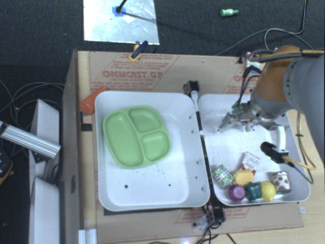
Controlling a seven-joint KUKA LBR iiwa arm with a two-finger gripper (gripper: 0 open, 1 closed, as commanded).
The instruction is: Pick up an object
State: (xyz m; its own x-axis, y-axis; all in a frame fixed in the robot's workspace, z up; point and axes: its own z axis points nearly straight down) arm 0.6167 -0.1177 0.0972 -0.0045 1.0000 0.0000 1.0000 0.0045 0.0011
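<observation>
Over the upper half of the right bin (228, 151), gripper (228, 123) sits low above bare white floor, arm coming in from the right. Gripper state: can't tell from this angle; nothing visibly clamped in it

Pickable stuff is all bunched along the near edge of the right bin, well apart from the gripper:
- red-white packet (249, 161), tilted, nearest the gripper
- green-white wrapped piece (222, 175), leftmost, close to the divider wall
- yellow lemon-shaped piece (244, 177), just beside the packet
- magenta round piece (236, 192), touching the near rim
- dark green piece (253, 191), between the magenta one and a yellow round piece (267, 189)
- small red-white can (281, 181), rightmost, upright or close to it

Left bin (152, 182) holds a green divided plate (136, 136), lying flat, rotated a bit, toward the far-left side. Orange object (87, 101) sits outside that bin at its far-left corner. Small green bottle (229, 12) lies on the dark floor beyond the bench
</observation>
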